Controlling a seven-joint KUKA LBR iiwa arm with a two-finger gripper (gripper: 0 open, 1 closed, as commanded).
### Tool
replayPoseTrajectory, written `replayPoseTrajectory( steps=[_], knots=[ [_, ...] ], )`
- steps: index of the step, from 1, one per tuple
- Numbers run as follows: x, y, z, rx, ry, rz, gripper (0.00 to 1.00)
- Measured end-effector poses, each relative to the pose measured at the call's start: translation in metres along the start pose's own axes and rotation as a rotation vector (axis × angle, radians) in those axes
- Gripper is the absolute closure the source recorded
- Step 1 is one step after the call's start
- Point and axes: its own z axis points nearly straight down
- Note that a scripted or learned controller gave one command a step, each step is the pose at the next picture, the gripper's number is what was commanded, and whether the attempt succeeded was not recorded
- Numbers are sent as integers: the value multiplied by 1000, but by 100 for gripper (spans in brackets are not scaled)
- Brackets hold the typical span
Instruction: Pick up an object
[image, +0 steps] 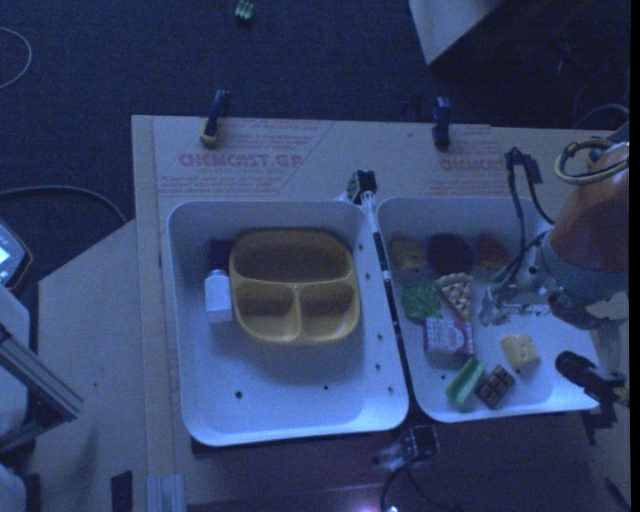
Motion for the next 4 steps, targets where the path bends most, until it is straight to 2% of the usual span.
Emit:
replayPoseTrajectory(
  steps=[1, 2, 3, 4],
  knots=[
    [0, 12, -51, -2, 0, -1, 100],
    [0, 13, -81, 0, 0, -1, 100],
    [50, 6, -73, 9, 6, -5, 100],
    [113, 3, -74, 8, 5, -4, 100]
  ],
)
